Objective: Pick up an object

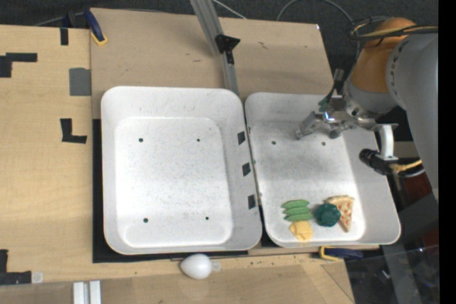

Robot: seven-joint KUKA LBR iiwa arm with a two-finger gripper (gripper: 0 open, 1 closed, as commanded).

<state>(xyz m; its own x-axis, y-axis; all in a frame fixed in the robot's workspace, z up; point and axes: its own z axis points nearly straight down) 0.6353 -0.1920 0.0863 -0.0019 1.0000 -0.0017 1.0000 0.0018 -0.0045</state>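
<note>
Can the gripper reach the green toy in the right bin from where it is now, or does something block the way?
Probably yes. The gripper hangs over the far part of the right bin; the green toy lies near the front rim, with bare bin floor between them.

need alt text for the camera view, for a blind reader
A grey robot arm reaches from the right, its gripper above the far end of the right white bin. Small toy foods cluster at that bin's near end; a white egg lies on the bench.
</note>
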